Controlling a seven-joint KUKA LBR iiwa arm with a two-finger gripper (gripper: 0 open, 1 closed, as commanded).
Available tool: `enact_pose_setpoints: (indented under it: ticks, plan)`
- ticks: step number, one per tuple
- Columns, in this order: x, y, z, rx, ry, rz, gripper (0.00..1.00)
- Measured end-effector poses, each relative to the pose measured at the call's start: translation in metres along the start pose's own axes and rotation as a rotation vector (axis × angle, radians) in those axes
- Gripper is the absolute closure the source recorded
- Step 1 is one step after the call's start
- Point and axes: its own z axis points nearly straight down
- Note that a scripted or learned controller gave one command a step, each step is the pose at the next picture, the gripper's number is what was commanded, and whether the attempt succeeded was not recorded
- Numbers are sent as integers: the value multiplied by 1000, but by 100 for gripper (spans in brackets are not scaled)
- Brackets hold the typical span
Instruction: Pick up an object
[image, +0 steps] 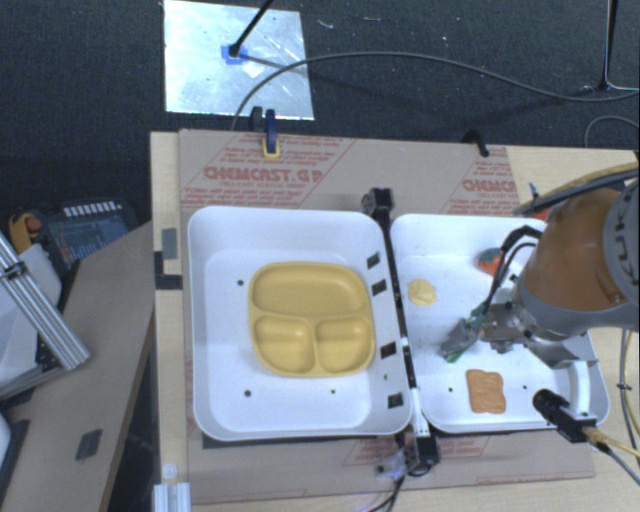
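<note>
While its hold stays unclear, pincer (458, 345) over right bin (440, 240), toast-like piece (486, 391) just beside, lower right.

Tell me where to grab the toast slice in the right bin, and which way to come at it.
Come straight down on the toast slice: it lies flat on the right bin floor, so only its edges offer purchase. Close the fingers across its narrower width, left to right edge. The gripper already hovers close by, up and left.
</note>
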Motion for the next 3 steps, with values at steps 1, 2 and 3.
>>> enact_pose_setpoints:
  ticks: [1, 2, 3]
  plan:
    - [0, 2, -13, -6, -2, 0, 100]
    - [8, 2, -73, -12, -2, -5, 100]
    - [7, -5, -132, -13, -3, -4, 100]
